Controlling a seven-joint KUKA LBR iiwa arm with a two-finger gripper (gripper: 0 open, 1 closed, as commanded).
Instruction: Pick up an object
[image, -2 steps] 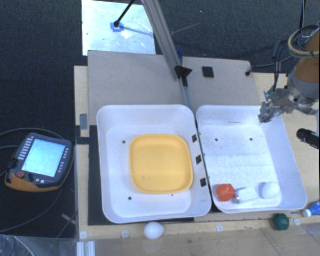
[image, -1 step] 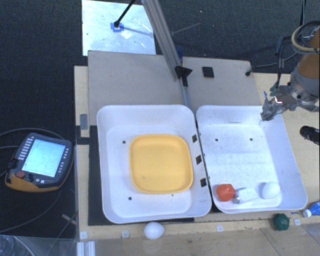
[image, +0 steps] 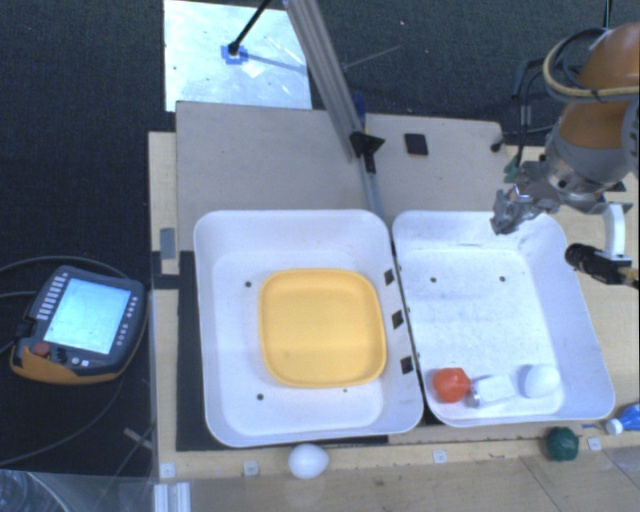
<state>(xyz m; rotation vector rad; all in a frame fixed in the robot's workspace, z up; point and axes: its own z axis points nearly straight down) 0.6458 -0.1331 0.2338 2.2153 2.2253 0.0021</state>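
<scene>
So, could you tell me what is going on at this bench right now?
A KUKA arm reaches in from the right, its pincer at the far edge of the right bin with nothing visibly in it. Along that bin's near edge lie an orange ball, a small white piece and a white ball. The left bin holds a yellow plate. Nothing has been picked up yet.

The left bin (image: 225, 400) contains a plate (image: 323, 327) at centre. In the right bin (image: 500, 300), three objects (image: 494, 385) lie at 6 o'clock; the hand (image: 508, 215) sits at 12 o'clock.
</scene>
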